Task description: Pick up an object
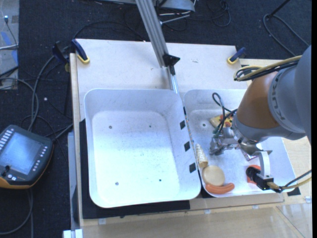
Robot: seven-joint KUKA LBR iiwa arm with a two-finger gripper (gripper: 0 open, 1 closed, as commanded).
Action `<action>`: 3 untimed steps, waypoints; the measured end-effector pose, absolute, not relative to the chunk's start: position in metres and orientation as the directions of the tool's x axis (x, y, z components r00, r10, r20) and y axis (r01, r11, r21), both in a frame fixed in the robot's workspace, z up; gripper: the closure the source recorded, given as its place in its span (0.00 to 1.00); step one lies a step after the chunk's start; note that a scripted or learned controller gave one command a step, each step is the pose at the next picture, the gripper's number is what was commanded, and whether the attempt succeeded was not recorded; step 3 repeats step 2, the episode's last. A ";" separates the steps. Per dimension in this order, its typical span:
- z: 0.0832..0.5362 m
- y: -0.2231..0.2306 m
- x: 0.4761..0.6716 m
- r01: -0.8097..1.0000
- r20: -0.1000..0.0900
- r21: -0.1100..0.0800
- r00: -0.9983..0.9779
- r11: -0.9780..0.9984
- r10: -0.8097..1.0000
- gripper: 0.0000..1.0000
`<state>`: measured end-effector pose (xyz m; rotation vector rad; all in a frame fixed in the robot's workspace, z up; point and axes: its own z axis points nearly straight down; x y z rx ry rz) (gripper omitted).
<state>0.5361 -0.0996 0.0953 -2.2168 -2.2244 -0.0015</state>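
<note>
a pale table (129,66) carries two shallow white bins side by side, the left bin (133,145) and the right bin (198,103), touching mid-table. yellow clamps grip its far left corner (81,58) and far right corner (233,59).

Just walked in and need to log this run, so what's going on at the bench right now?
The grey and orange arm reaches in from the right, with its gripper low inside the right bin. Items lie near that bin's front: a tan round piece, an orange sausage-shaped thing and a corn-like piece. Something yellow sits beside the wrist. I can't tell whether anything is gripped. The left bin is beside it.
</note>
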 end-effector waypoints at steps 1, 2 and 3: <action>0.199 -0.006 0.549 1.000 0.003 0.007 -0.008 0.008 1.000 1.00; 0.366 0.088 0.541 1.000 0.002 0.005 -0.004 0.004 1.000 1.00; 0.366 0.088 0.541 1.000 0.002 0.005 -0.004 0.004 1.000 1.00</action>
